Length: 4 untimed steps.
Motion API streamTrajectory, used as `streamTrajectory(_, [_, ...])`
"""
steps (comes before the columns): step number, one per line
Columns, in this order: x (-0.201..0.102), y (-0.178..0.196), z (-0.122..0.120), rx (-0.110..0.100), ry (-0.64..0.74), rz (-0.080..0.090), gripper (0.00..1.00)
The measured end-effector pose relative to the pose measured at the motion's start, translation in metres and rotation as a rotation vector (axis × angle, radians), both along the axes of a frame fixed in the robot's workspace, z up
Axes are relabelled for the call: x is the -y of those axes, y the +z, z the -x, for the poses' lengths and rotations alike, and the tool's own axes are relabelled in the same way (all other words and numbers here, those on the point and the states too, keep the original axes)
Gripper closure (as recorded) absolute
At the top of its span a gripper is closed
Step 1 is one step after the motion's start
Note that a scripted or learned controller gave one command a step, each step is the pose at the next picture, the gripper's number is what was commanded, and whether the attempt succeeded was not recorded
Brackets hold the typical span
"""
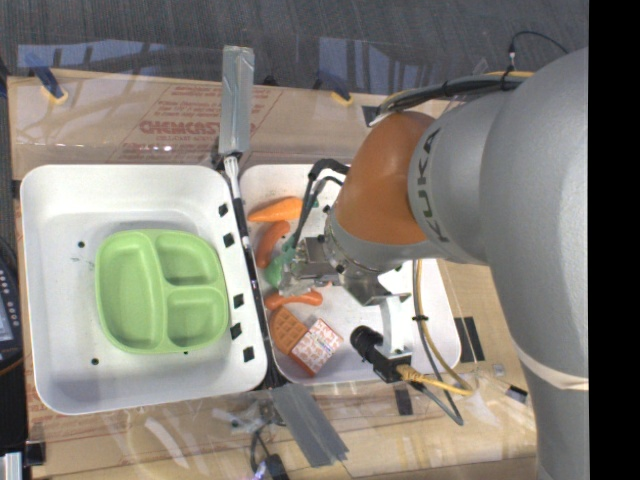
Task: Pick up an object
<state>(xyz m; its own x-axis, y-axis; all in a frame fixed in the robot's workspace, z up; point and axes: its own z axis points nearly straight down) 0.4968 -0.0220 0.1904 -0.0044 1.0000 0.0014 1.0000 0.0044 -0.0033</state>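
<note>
- Two white bins sit side by side: the left bin [50, 268] holds a green divided tray [160, 290]; the right bin [445, 338] holds orange carrot-like pieces [275, 211], a waffle-like piece [290, 330] and a small printed packet [320, 342].
- "KUKA" reads along the arm [500, 168] beside its orange band.
- Red lettering on the cardboard [180, 127] behind is too blurred to read.
- The gripper [290, 268] is low among the orange pieces; its opening cannot be told.

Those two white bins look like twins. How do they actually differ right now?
The left bin holds a green divided plate; the right bin holds a jumble of small orange and patterned items. The left bin lies in open view, while the arm reaches over the right bin and hides much of it. Both are shallow, white and sit side by side.
</note>
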Motion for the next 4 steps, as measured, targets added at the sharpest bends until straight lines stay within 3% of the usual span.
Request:
streamTrajectory(1, [0.055, 0.057, -0.037, -0.001, 0.153, 0.001, 1.00])
streamTrajectory(2, [0.055, 0.057, -0.037, -0.001, 0.154, 0.001, 0.00])
streamTrajectory(3, [0.077, -0.091, -0.054, -0.006, 0.049, 0.000, 0.00])
streamTrajectory(4, [0.077, -0.083, -0.054, -0.011, 0.054, -0.001, 1.00])
